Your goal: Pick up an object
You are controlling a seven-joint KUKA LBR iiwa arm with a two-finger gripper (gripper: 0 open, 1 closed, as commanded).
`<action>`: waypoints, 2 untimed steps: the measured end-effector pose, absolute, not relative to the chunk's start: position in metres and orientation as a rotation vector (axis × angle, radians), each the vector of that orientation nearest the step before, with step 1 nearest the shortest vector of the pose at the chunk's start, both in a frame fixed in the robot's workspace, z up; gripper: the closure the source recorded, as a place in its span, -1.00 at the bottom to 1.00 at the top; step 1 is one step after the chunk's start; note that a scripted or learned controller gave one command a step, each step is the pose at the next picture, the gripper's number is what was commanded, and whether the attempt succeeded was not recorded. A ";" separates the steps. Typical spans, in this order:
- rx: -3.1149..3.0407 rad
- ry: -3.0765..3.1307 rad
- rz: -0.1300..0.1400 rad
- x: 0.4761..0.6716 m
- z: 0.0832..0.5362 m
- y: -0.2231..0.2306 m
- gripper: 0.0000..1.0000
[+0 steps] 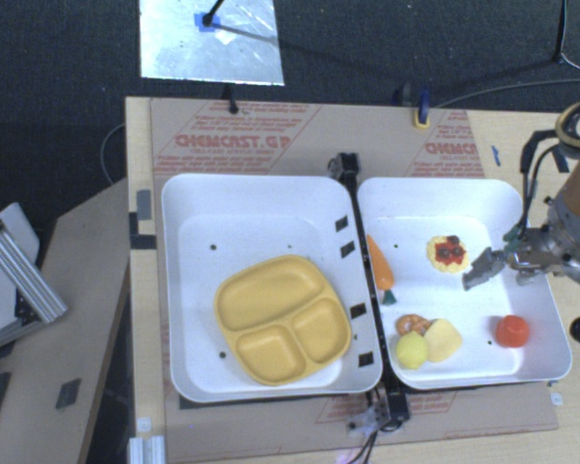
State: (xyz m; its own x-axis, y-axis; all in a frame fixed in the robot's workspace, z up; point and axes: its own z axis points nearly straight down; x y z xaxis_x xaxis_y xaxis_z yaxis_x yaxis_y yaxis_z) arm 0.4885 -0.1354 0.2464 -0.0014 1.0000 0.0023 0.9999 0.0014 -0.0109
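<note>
The right bin [483, 201] holds several small toy foods. An orange carrot [380, 264] lies along its left wall. A yellow tart with a red topping [449, 252] sits near the middle. At the front lie a brown pretzel [411, 324], a yellow lemon [412, 351] and a pale yellow piece [445, 339]. A red tomato [511, 331] rests at the front right. My gripper [491, 264] hangs over the right part of this bin, just right of the tart and above the tomato. Nothing shows in its grasp.
The left bin [203, 211] holds a yellow divided tray [282, 317]. A black clip divider [353, 230] runs between the bins. The grey arm [575, 220] comes in over the right bin's right rim. A shiny plate [211, 27] lies beyond the bench.
</note>
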 end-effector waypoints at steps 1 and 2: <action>-2.215 -2.225 0.002 0.490 0.250 -0.135 -1.00; -2.216 -2.219 0.005 0.490 0.204 -0.141 -1.00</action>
